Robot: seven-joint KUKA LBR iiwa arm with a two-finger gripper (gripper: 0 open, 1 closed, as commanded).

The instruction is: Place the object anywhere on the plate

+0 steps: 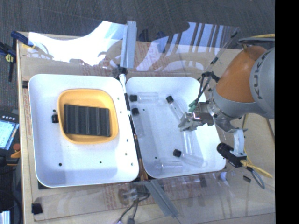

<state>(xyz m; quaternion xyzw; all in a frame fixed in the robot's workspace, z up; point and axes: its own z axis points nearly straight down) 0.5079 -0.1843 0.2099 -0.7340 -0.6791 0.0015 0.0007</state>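
Note:
A yellow plate lies in the left bin, and a dark ribbed rectangular block rests on its middle. Several clear plastic tubes with black caps lie scattered in the right bin: one near the top, one at the upper left, one lower down. My gripper hangs low over the right part of the right bin, just above the upper end of a clear tube. I see nothing held in it.
A small black piece sits in the left bin beside the plate's left edge. The divider between the bins runs down the middle. The grey and orange arm covers the right bin's right rim. Cables and tools lie right of the bins.

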